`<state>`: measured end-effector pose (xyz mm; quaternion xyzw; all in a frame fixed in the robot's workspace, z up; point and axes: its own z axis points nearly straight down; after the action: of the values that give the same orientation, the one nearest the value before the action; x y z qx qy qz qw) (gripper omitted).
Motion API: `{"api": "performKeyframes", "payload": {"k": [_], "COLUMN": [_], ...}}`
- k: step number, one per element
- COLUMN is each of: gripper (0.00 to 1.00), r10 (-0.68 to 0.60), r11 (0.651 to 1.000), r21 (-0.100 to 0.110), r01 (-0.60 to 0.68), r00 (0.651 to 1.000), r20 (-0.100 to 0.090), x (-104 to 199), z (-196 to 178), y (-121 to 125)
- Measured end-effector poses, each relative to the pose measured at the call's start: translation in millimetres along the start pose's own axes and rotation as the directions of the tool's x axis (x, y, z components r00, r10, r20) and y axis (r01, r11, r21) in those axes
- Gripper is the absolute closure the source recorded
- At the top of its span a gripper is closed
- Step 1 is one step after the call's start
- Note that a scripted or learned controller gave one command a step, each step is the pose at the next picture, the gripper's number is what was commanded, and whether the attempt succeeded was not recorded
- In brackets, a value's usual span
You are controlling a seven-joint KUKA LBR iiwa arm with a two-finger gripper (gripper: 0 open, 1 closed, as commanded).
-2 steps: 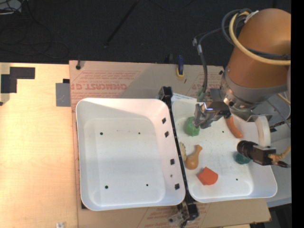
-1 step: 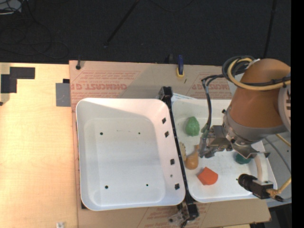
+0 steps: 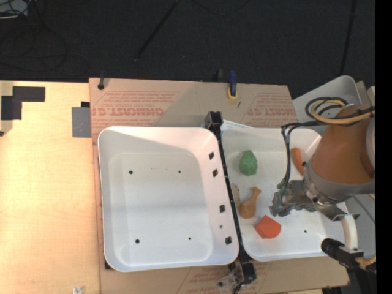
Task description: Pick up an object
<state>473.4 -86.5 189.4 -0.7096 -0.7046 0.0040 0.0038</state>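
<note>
Four small objects lie in the right bin [image 3: 278, 257]. A green lump [image 3: 248, 163] sits toward the far end, near the divider between the bins. A tan, drumstick-shaped piece [image 3: 248, 203] lies at a slant nearer the camera, close to the same divider. Just beside it on the right, toward the near rim, rests a red-orange block [image 3: 267, 227]. A slim orange piece [image 3: 297, 158] lies further right, partly hidden behind the arm.

The gripper [image 3: 283, 204] hangs over the bin floor between the tan piece and the arm's body, just above and to the right of the red-orange block. Its dark metal fingers are too cluttered to read — I cannot tell whether they are parted or closed, and nothing can be seen held between them.

Behind it, the arm [image 3: 343, 158] comes in from the right, its orange band wide and rounded, with black cables looping over the top.

The left bin [image 3: 107, 195] sits alongside, touching the right one along a black clamped seam [image 3: 223, 188]. Both rest on a cardboard sheet [image 3: 171, 106] printed with red lettering, and a blue-and-yellow clamp [image 3: 233, 84] stands at the sheet's far edge. To the left lies the pale wooden bench top [image 3: 43, 195] — beyond it, dark floor with cables.
</note>
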Motion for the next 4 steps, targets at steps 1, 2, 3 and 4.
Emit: {"api": "performKeyframes", "payload": {"k": [1,2,3,4], "gripper": [1.00,1.00,1.00,1.00], "r10": [0.002,0.001,0.005,0.010], "r11": [1.000,1.000,1.000,1.000], "r21": [-0.007,-0.007,-0.007,-0.006], "r01": [-0.002,-0.001,-0.005,-0.010], "r00": [1.000,1.000,1.000,1.000], "r20": [0.003,-0.001,-0.001,-0.001], "x": [-125.0,-120.2,-121.4,-122.5], "z": [54.9,42.5,33.1,23.7], "y": [1.7,2.1,1.7,1.3]}}
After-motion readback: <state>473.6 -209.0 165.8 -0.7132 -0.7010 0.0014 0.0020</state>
